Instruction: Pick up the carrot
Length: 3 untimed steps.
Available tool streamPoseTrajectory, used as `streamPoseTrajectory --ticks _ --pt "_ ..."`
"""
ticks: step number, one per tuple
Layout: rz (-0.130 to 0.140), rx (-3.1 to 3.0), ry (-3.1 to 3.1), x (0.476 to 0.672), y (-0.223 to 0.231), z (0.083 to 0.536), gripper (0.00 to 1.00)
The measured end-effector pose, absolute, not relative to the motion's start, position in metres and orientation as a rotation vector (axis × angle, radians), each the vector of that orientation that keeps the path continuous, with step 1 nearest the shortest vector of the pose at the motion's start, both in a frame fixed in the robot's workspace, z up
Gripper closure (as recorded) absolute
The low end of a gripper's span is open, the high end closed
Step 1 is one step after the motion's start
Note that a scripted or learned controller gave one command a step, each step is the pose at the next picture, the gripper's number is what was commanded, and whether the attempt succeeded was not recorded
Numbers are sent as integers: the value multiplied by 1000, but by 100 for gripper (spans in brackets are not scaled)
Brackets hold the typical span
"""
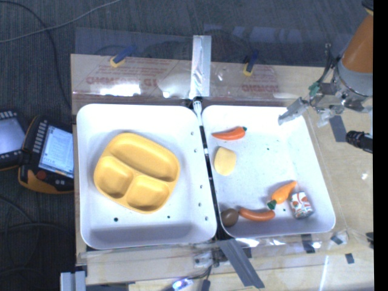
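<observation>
carrot [282, 192] right bin, near front | end effector [303, 109] well apart, above far rim

Arm [362, 47] cropped at right edge

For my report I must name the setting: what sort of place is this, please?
Probably a robot lab's test bench, not a kitchen: the food, like the carrot, looks like toys lying in a white bin, a teach pendant lies on carpet, and the gripper hangs above.
</observation>
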<state>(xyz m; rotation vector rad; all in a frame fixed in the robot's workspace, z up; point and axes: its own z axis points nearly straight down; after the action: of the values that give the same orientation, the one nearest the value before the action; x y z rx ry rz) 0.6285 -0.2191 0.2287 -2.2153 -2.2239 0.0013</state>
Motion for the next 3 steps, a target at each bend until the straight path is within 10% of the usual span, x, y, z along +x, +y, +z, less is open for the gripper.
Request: streamPoseTrajectory --ticks 2,3 --pt "-33 -2371 -2053 502 -204 97 0" --pt "-14 -2191 -2267 495 -194 91 0"
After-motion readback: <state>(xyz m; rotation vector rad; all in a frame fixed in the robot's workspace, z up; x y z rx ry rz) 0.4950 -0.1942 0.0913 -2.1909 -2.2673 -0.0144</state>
